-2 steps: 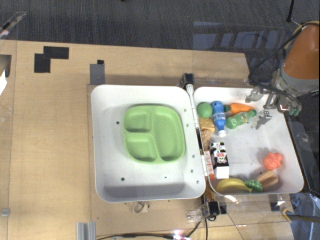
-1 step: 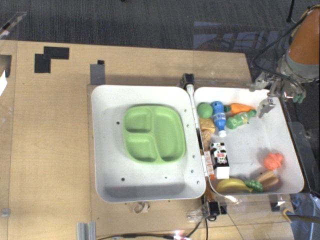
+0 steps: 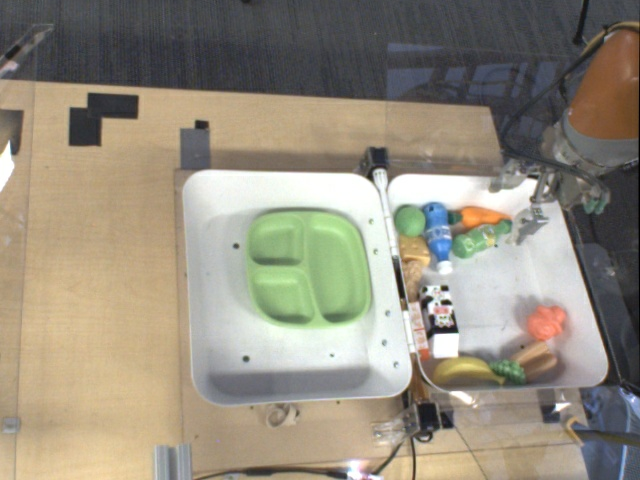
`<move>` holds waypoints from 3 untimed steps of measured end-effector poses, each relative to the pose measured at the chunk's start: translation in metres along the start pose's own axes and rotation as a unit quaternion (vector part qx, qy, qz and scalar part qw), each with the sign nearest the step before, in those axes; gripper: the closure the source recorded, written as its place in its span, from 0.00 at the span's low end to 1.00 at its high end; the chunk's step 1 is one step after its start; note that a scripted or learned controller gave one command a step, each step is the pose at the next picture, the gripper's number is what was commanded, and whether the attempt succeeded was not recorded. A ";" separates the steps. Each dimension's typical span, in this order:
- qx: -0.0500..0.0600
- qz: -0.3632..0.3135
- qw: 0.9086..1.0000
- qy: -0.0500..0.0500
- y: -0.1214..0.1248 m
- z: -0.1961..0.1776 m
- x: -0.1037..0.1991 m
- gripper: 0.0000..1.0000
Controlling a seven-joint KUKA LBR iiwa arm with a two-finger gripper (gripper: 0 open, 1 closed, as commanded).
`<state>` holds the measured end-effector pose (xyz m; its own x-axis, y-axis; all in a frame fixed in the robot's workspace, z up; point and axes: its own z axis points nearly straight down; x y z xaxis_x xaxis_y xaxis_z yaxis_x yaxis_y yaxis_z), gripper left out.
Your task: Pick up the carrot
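Two white bins sit side by side. The carrot point(image 3: 484, 215) lies in the right bin point(image 3: 575, 268), at about twelve o'clock. The gripper point(image 3: 524, 196) hovers just beside it, fingers apart, holding nothing.

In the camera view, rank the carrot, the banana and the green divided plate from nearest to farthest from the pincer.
From the pincer:
1. carrot, just left of it, at the right bin's top.
2. banana, at the right bin's bottom edge.
3. green divided plate, in the left bin.

Grey arm with orange band entering from upper right, pincer point(image 3: 527, 200) pointing down, metal fingers point(image 3: 512, 176) spread apart
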<state>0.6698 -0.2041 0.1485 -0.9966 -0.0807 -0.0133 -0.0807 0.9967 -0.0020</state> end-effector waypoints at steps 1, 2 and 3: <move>0.000 0.007 1.000 -0.002 -0.001 -0.015 -0.003 0.00; 0.000 0.022 1.000 0.000 -0.001 -0.007 -0.002 0.00; 0.000 0.030 1.000 -0.001 -0.001 -0.011 -0.003 0.00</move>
<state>0.6723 -0.2049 0.1598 -0.9997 -0.0201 -0.0151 -0.0201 0.9998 -0.0009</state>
